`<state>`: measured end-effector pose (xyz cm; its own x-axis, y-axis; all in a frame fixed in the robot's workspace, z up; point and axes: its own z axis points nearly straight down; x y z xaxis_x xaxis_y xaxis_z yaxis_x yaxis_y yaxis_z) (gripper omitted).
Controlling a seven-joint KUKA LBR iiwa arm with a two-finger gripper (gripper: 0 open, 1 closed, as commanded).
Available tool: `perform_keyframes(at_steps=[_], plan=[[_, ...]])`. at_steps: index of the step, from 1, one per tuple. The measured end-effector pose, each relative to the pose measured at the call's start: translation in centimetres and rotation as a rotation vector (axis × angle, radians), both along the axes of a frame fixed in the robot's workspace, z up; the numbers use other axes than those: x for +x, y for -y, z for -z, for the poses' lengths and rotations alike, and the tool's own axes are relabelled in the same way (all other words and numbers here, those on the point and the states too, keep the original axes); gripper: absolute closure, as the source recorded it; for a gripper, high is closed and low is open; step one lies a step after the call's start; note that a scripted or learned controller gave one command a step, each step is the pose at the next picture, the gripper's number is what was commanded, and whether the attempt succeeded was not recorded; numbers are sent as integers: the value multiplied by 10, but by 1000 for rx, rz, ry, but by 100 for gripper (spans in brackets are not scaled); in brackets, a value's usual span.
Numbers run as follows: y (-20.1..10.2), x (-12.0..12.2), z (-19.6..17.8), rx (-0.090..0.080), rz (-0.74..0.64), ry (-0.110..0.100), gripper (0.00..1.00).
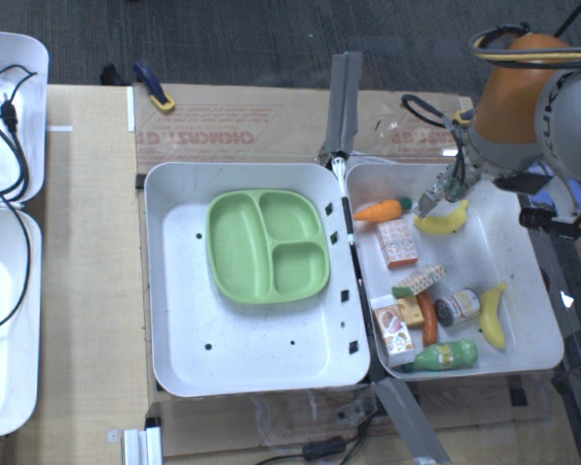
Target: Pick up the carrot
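There are two white bins: the left bin (pixel 174 356) and the right bin (pixel 533 289). In the left bin lies one green plate (pixel 268 246) with three compartments.

All other things are to the right of this plate, in the right bin. I count one carrot (pixel 382 210), two bananas (pixel 443 219) (pixel 492 316), one small red-and-white box (pixel 398 244), one can (pixel 458 307), one green bottle (pixel 439 357) and one sausage (pixel 427 320). A few more small packets (pixel 395 332) lie close together; their number I cannot tell.
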<state>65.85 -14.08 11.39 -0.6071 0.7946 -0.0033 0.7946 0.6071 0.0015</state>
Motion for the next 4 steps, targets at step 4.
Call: perform_keyframes(at_steps=[4], plan=[[-31,1,18,0,594,-3,0]])
